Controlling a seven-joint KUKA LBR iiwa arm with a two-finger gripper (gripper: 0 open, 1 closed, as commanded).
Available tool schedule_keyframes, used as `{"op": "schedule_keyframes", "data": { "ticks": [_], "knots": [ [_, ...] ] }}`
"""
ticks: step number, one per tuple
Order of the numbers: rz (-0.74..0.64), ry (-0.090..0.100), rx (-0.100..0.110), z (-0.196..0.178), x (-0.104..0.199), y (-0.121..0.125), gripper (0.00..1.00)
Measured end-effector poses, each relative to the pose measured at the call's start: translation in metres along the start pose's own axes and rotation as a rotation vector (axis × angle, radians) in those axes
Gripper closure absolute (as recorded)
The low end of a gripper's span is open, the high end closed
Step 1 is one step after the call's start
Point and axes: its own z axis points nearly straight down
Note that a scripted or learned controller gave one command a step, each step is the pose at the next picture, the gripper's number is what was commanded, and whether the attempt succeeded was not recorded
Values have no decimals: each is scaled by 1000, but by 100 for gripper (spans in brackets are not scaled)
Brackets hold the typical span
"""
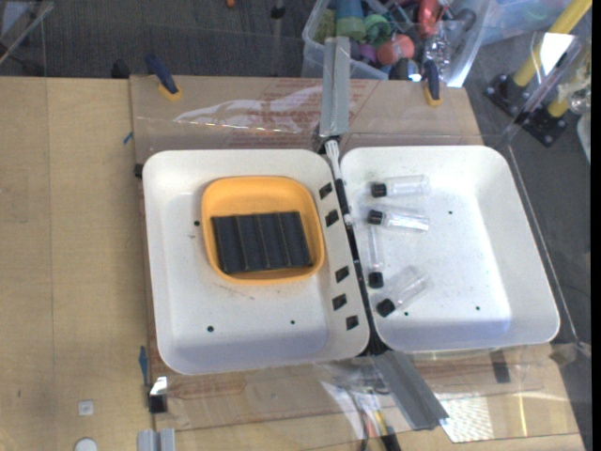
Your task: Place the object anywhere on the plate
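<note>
An orange plate sits in the left bin, and a dark ribbed rectangular block lies flat on it. In the right bin lie several clear plastic vials with black caps: one near the top, one just below it, one standing along the left wall, and one lower down.
A row of small black tabs runs along the divider between the bins. A clear box of colourful toys stands behind the bench. Blue clamps hold the back edge. Bare wooden bench lies to the left.
</note>
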Motion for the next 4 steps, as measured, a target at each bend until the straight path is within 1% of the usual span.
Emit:
{"op": "schedule_keyframes", "data": {
  "ticks": [1, 2, 3, 4],
  "knots": [
    [-371, -1, -2, 0, -2, 1, 100],
    [-709, -1, -3, 1, -2, 1, 100],
    [-996, -2, -5, 1, -2, 1, 100],
    [-1201, -2, -6, 1, -5, 5, 100]
  ]
}}
